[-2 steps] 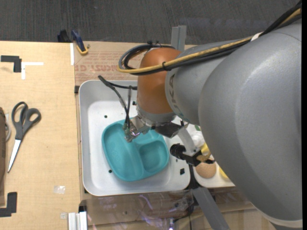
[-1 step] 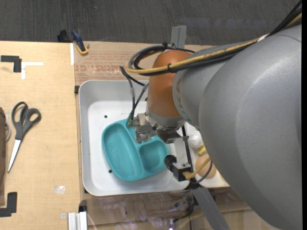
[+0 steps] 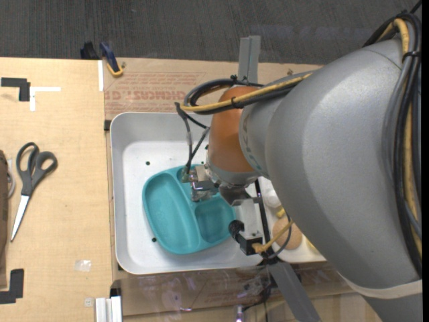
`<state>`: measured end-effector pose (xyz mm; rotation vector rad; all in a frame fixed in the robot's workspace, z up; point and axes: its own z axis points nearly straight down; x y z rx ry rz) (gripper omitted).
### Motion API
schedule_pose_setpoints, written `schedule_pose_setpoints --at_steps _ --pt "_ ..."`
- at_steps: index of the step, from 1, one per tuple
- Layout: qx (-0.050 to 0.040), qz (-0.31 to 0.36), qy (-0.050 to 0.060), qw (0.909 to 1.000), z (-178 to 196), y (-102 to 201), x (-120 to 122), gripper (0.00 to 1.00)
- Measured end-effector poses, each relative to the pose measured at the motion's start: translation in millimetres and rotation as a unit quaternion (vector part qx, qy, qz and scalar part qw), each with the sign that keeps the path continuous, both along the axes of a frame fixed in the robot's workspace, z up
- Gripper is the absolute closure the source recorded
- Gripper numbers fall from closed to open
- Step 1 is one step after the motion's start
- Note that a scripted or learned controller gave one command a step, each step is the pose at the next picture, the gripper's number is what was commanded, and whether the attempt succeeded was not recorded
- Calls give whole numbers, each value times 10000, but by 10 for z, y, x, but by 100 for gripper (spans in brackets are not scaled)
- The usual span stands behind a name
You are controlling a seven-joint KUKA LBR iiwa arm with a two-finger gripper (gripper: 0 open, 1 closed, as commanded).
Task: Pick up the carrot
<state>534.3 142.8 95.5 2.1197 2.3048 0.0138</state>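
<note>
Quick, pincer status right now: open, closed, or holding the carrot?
Pincer: cannot be told; it hangs low over the teal divided tray in the white bin, hidden under the arm's wrist.

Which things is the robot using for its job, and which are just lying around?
For the job: the arm, the white bin, and an orange-tan thing that may be the carrot.

Lying about: the blue dish, the scissors.

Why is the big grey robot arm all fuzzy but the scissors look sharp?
In the camera view, the arm sits close to the lens, so it looks soft and huge; the scissors on the bench are crisp; light is even, with a soft shadow under the teal dish in the white bin.
</note>
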Motion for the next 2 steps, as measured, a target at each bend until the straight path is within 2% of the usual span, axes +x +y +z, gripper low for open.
schedule_pose_setpoints --at_steps 1,2 --pt "-11 -36 80 10000 1394 -361 -523 100" --pt "-12 -36 82 10000 1393 -360 -524 0"
